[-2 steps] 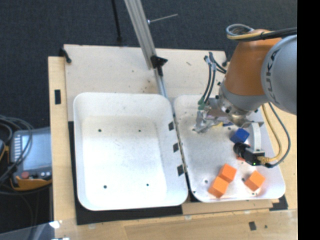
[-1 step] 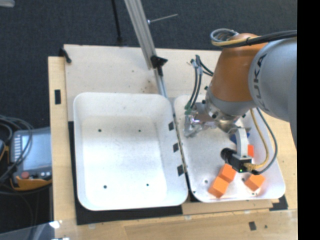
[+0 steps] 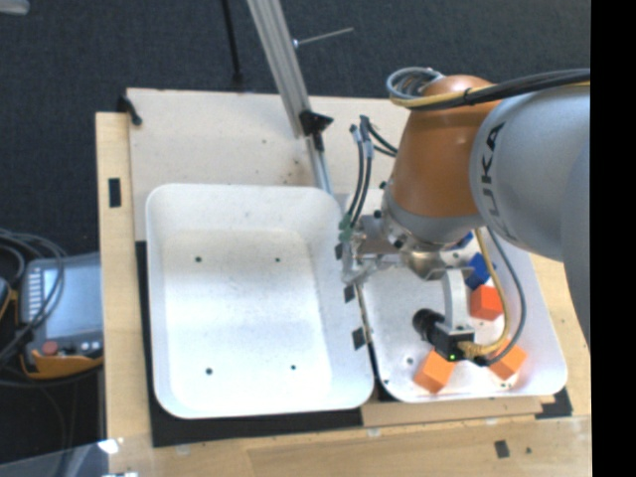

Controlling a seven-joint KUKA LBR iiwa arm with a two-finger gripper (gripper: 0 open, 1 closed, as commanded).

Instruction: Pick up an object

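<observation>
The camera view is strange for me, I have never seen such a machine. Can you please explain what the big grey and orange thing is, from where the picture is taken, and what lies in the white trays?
The big grey and orange thing is a robot arm. It reaches in from the right of the picture. One camera took the picture, fixed above the bench and looking down at a slant.

On the wooden bench two shallow white bins sit side by side. The arm hangs over the right bin. In that bin I see orange blocks: one near the front, one further right and one higher up. A small blue piece lies just above that last block. The left bin is beside it.

The arm's body and cables cover its grasping end, so I cannot tell whether it holds anything.
</observation>
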